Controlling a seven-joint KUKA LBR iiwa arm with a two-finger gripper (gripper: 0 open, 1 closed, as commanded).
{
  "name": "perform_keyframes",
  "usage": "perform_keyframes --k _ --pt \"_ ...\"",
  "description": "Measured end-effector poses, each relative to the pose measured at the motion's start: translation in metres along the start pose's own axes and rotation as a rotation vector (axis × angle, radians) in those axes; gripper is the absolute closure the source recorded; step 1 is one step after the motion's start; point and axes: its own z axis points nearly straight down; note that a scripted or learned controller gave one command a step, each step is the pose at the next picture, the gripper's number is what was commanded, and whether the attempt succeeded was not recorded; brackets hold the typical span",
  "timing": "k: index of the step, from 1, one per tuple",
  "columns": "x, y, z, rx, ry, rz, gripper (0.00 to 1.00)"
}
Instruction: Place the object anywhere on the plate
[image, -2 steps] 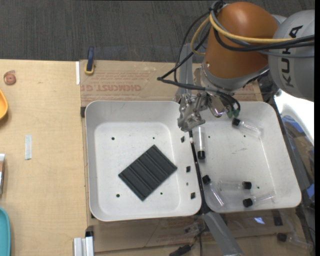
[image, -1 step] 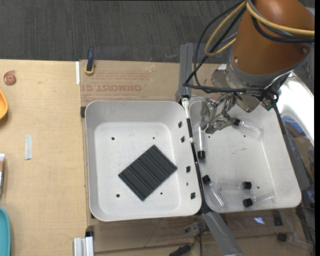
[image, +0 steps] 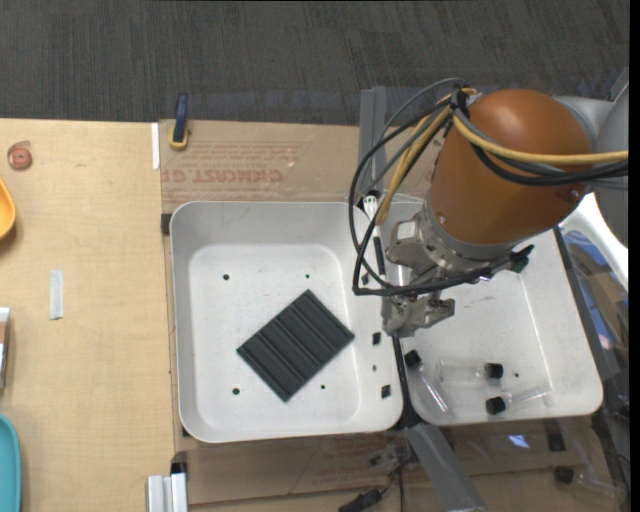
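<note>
Plate (image: 296, 343) = dark ribbed slab lying flat and skewed in left bin (image: 190, 300), nothing on it. Gripper (image: 418, 318) hangs just right of the plate, over the wall between the bins, low near bin floor level as far as I can judge. Can't tell whether it's open or closed, the wrist and cables block it, and nothing is visibly held.

Task obj candidates: two clear vials w/ black caps, one (image: 462, 374) right of the plate and slightly lower in view, the other (image: 520, 398) further right of the plate. Both lie on their sides in right bin (image: 560, 330). A small black bit (image: 411, 357) sits just right of the plate's lower corner, beside the bin wall.

Step, my guess: pick phase, or the start of transfer if sth is held unseen. To do it well:
- Confirm the grasp before moving. Clear round vials prob roll and slip, so grip across the body near mid-length.
- Lift clear of the shared bin wall before going toward the plate.
- Aim at plate centre, since the skewed slab leaves little margin at its corners.
- Lay the vial along the ribs and release low, so it doesn't roll off.
</note>
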Motion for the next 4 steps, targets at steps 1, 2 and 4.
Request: perform_keyframes --k 1,2,4 --pt "-0.011 -0.021 -0.048 0.002 -0.002 -0.319 1.0" --pt "-0.043 0.045 -0.058 -0.001 -0.001 -0.813 1.0" --pt "-0.039 0.002 -0.035 -0.002 -0.003 -1.255 1.0"
